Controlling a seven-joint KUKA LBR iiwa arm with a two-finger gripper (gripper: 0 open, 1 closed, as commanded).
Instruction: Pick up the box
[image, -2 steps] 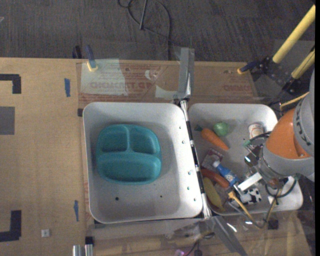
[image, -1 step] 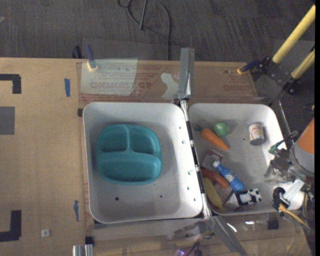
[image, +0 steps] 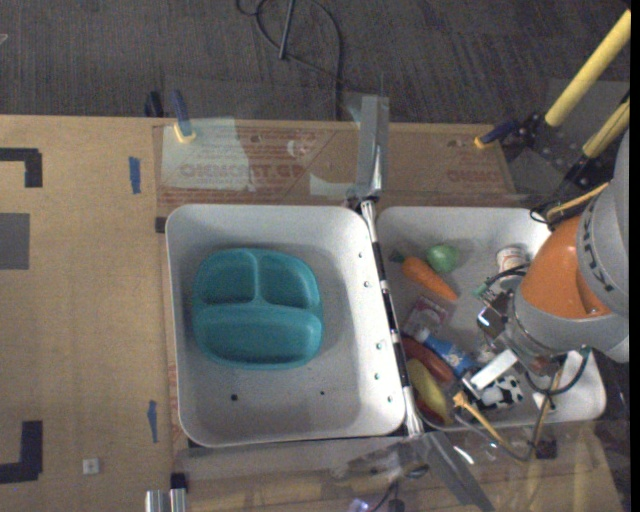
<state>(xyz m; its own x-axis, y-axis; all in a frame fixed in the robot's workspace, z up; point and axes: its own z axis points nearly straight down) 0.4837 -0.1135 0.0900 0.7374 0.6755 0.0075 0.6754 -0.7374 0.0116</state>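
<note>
- The tray (image: 257, 306) was teal all over.
- The left bin (image: 190, 330) and the right bin (image: 470, 225) were plain white.
- The carrot (image: 432, 280) was orange; the ball (image: 443, 258) was pale green.
- The banana (image: 430, 392) was yellow.
- The box (image: 455, 357) was blue with white marks.
- The small toy (image: 506, 392) was white with black patches.
- The arm (image: 560, 280) was grey with an orange band.
- The table (image: 80, 300) was tan, with blue tape (image: 134, 175) and black marks (image: 25, 165).

Smooth matt teal plastic divided plate (image: 257, 307) at centre left, smooth white plastic left bin (image: 270, 405) and right bin (image: 470, 222), matt brown cardboard-like bench top (image: 80, 330) at left, slightly glossy orange plastic carrot (image: 430, 279) at right
</note>
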